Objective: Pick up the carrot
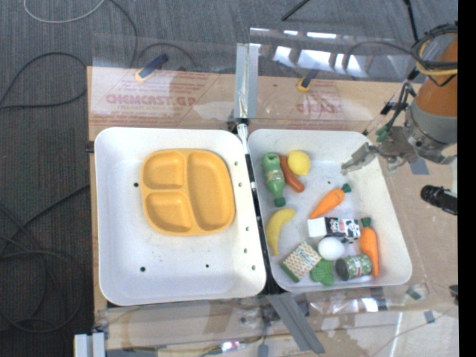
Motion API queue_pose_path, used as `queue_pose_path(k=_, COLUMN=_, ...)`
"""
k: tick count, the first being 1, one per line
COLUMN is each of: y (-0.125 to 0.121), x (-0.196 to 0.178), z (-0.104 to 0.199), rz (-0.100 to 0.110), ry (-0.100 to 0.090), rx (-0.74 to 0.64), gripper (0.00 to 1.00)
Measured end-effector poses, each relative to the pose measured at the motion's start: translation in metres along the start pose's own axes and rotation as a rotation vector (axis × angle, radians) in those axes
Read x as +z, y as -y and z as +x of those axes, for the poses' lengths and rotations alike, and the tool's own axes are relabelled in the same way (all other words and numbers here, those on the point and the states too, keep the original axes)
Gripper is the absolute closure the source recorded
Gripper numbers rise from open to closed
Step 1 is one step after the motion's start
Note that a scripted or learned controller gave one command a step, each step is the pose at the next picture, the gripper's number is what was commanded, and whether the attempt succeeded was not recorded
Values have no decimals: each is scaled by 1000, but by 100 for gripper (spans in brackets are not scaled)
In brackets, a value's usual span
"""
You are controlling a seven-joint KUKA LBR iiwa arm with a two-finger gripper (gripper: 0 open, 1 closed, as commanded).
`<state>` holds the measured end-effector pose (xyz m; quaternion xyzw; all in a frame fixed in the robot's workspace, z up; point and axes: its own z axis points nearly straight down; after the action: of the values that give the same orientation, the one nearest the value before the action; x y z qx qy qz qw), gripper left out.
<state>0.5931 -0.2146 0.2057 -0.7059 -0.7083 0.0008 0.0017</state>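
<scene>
Though the hand [362, 157] hovers nearby (grip state unclear), carrot [328, 201]: orange, tapered, green-topped, slantwise.

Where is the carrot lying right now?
The orange carrot with a green top lies in the right white bin, near its middle, between the yellow banana and the black-and-white carton.

From my station the feed looks evenly lit, bright and soft, with light seemingly from overhead. Both white bins [111, 199] read near blown-out, with faint shadows under their contents. Strong glare sits on the clear panel [327, 50] at about one o'clock. The carpet [59, 50] at ten o'clock stays dim. Detail is slightly soft throughout, and the arm [439, 88] at three o'clock looks mildly blurred.
</scene>
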Motion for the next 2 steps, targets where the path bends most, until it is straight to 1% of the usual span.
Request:
queue_pose_path(k=1, y=0, x=112, z=3, rz=-3, ry=-2, rx=-238, gripper=0)
queue_pose_path(k=2, y=-1, x=105, z=4, rz=-3, ry=-3, rx=-239, gripper=100)
